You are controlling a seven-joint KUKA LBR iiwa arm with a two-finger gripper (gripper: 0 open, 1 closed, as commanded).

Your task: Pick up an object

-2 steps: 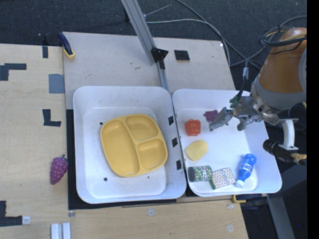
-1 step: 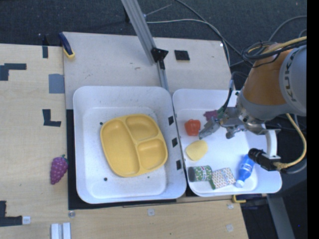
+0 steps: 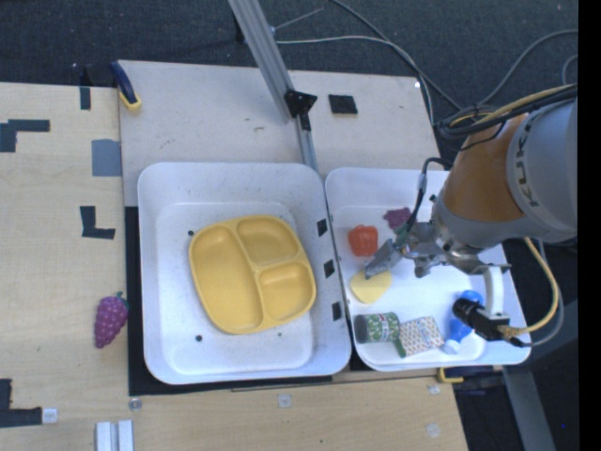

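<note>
Grey metal forms the gripper (image 3: pixel 383 263), which hangs low inside the right bin (image 3: pixel 343 188) with its tip directly over the pale yellow object (image 3: pixel 370 287); whether it grips anything cannot be told, since the tip is small and blurred against the bin floor. The yellow object lies just beside and below the tip, near the left wall of that bin, and is the likeliest target for the pick. A red object (image 3: pixel 363 241) sits just above it, close to the gripper's left side, and a small purple object (image 3: pixel 397 218) lies a little further back, partly behind the wrist. Toward the front wall of the same bin rest a green-labelled can (image 3: pixel 377 327) on its side, a patterned packet (image 3: pixel 420 334) touching it, and a blue and white item (image 3: pixel 460 319) near the arm's cabling. The arm (image 3: pixel 507 181), grey with an orange band, reaches in from the right and leans across the bin, which places the wrist above the clustered objects. The left bin (image 3: pixel 150 252) holds a yellow divided tray (image 3: pixel 252 273) lying flat near its centre. On the bench (image 3: pixel 47 252), well apart from both bins, lies a purple grape cluster (image 3: pixel 109 319).
</note>
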